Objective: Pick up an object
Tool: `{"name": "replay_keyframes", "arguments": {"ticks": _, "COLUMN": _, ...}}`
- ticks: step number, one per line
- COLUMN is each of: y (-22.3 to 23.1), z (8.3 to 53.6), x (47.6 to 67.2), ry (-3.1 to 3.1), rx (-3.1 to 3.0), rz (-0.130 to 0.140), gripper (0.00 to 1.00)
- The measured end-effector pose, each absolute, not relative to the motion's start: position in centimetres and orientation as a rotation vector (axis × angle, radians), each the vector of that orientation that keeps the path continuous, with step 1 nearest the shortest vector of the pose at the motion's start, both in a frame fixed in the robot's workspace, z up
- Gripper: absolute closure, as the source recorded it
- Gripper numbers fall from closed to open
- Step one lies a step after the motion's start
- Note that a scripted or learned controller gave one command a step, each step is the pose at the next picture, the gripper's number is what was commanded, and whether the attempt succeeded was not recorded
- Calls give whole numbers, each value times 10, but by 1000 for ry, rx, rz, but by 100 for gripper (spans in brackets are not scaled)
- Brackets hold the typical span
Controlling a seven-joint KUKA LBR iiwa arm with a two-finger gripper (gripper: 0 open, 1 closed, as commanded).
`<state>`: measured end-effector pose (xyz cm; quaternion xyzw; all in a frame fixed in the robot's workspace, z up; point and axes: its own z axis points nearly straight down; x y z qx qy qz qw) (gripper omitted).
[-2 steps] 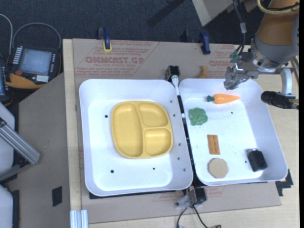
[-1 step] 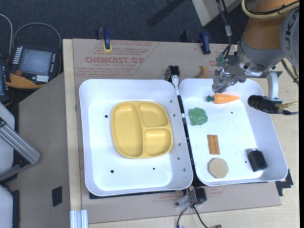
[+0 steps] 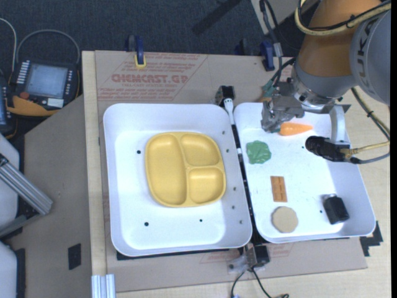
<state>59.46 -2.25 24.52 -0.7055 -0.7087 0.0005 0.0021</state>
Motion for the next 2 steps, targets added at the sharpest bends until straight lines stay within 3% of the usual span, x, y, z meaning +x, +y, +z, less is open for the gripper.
{"name": "replay_keyframes", "arguments": {"ticks": 2, "y": 70, "z": 239, "x": 560, "ry": -2223, "rx": -2213, "rz": 3, "gripper": 100}}
